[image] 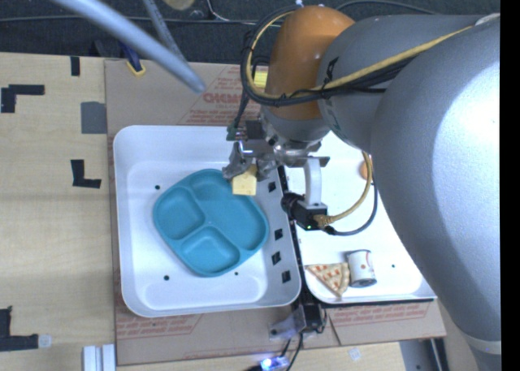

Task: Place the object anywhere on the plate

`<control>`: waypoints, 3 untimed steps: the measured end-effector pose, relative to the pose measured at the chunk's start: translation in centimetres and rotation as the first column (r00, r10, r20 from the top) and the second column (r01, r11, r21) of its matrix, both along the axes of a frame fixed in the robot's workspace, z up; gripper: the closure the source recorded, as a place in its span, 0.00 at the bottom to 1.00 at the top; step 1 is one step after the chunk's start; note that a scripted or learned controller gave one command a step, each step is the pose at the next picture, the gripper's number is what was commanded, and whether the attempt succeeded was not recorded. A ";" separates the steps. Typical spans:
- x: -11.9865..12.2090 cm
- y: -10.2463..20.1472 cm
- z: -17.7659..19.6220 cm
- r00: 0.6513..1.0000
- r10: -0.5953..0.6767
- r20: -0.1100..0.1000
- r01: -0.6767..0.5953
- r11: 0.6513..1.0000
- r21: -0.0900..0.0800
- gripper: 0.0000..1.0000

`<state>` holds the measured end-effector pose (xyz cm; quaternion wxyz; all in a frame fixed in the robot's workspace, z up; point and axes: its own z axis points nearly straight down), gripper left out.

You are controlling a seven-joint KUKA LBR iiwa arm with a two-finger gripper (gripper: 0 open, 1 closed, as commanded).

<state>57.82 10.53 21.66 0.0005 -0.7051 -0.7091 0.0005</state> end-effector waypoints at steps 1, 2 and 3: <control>1.8 5.2 1.5 1.000 0.001 0.002 -0.001 1.000 0.001 1.00; 3.5 7.5 -0.3 1.000 -0.003 0.000 0.003 1.000 -0.002 1.00; 3.4 7.4 -0.2 1.000 -0.004 -0.001 0.004 1.000 -0.002 0.00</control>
